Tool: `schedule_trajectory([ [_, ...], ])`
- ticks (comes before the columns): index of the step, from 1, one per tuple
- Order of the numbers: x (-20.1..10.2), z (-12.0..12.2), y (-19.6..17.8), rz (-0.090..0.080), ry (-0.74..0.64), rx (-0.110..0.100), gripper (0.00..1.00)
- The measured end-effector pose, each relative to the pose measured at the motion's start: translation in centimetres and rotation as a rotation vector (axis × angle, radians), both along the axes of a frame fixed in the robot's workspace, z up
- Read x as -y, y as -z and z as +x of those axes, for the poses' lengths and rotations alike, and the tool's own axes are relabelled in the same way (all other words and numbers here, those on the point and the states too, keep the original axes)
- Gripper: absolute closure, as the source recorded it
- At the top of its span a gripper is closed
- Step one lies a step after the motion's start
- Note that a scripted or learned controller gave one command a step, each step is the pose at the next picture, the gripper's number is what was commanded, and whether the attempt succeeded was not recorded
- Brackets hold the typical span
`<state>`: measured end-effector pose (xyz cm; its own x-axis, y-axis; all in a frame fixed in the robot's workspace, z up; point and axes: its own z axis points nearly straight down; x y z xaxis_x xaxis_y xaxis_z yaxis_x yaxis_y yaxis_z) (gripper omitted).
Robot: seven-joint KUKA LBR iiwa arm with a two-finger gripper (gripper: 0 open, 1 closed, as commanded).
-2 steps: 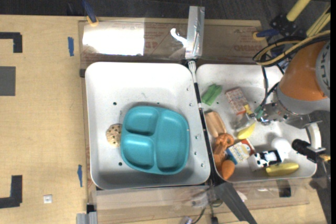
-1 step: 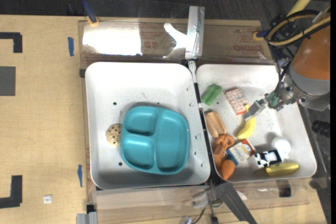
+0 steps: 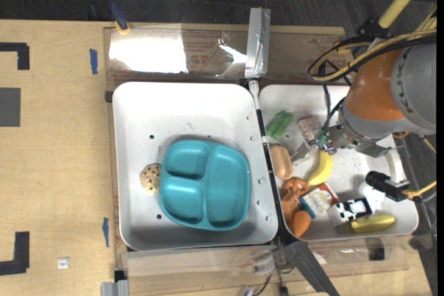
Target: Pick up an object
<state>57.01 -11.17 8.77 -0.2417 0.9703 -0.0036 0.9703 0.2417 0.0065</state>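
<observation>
My gripper (image 3: 314, 142) hangs low over the middle of the right bin (image 3: 295, 92), on the grey arm with the orange band (image 3: 371, 90) reaching in from the right. Just below it lies a yellow banana (image 3: 320, 168). A tan bun (image 3: 281, 161) lies to its left and a green piece (image 3: 279, 124) sits above that. A small pale packet (image 3: 308, 125) rests right beside the gripper. Nearer the front are an orange toy (image 3: 295, 189), an orange ball (image 3: 301, 221), a small carton (image 3: 318, 202), a black-and-white item (image 3: 356, 207) and a yellow oblong (image 3: 373, 222).
The left bin (image 3: 139, 107) holds a teal divided plate (image 3: 205, 184) and a speckled cookie (image 3: 149, 177) at its left side. A clear sheet and a metal post (image 3: 257, 41) stand behind the bins. Cables (image 3: 333, 59) loop behind the arm.
</observation>
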Motion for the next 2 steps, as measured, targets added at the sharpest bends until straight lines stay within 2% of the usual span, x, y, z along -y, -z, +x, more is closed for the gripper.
schedule_trajectory([
  [1,0.0,0.2,-1.2,-0.002,-0.001,0.006,1.0],
  [2,-7.0,5.1,-10.2,0.004,0.045,0.003,1.0],
])
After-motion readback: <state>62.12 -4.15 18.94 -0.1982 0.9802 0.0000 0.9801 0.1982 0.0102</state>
